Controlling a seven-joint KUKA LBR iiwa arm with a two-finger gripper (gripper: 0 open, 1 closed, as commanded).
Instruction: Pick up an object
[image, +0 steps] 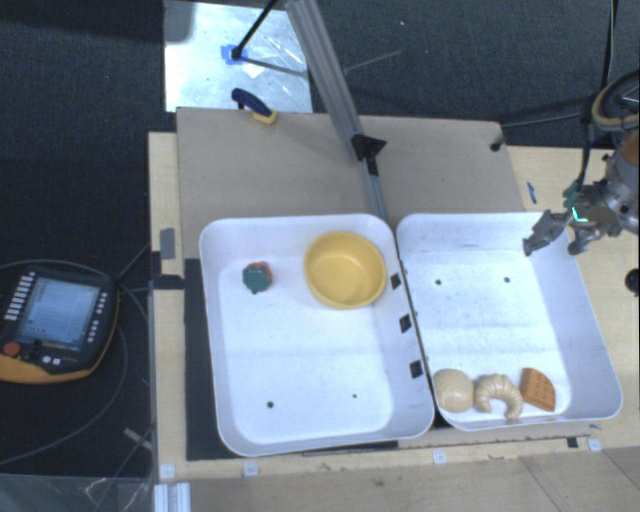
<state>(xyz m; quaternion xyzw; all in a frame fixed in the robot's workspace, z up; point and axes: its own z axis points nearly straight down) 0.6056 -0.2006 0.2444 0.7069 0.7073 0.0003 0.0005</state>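
A tan wooden bench (430, 165) on dark carpet bears two white bins (300, 400). At right edge, the two-finger gripper (560, 235) hovers open, empty. A yellow plastic bowl (345, 268) sits centre frame. No writing is legible.

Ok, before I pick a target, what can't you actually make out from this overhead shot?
- Grey two-finger gripper, camera view: small and dark over the right white bin's upper right rim; nothing shows between its fingers, their spacing unclear.
- Arm: cut off by the right frame edge.
- Small red-and-green object in the left white bin: too small and blurred to identify.
- Yellow round bowl: appears empty, though glare washes out the inside.
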